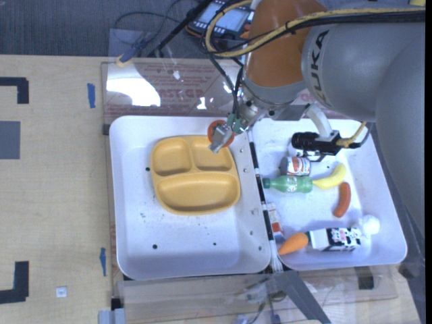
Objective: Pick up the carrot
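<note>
The carrot (292, 243) is a short orange piece lying near the front left corner of the right bin (386, 229), beside the divider and touching a black-and-white milk carton (341, 237). My gripper (221, 139) hangs over the back right of the left bin (131, 201), just above the far right rim of a yellow divided plate (196, 175). It is far from the carrot, to its upper left. A small red-orange patch shows right at the gripper's tip; what it is cannot be made out.
The right bin also holds a green bottle (290, 183), a small can (298, 165), a banana (331, 177) and a red sausage (343, 200). The arm's grey and orange bulk covers the back of the right bin. Cables lie behind the bins.
</note>
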